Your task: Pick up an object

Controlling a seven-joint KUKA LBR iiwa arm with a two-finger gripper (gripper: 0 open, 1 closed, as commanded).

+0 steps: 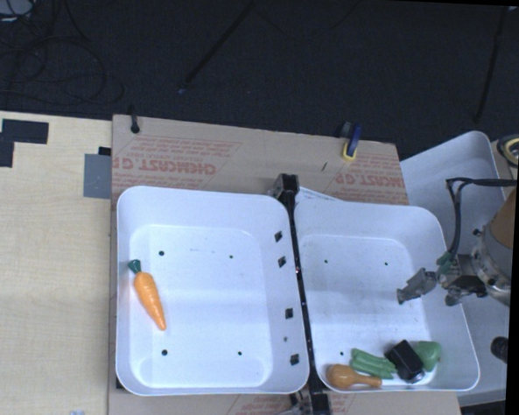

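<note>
While the end effector (415,288) is hovering open and holding nothing over the right bin (372,222), the black object (405,359) is lying below it near the front rim.

dark floor (278,54) strewn with cables (49,67) beyond; pale wooden bench top (37,268) at left, brown cardboard sheet (245,162) laid over.

You get even, fairly bright light from overhead, so the two white bins (203,209) read clean with mild glare and only soft shadows along their inner walls. The floor (251,53) beyond the surface stays dark, and the whole view is slightly soft and grainy.
</note>
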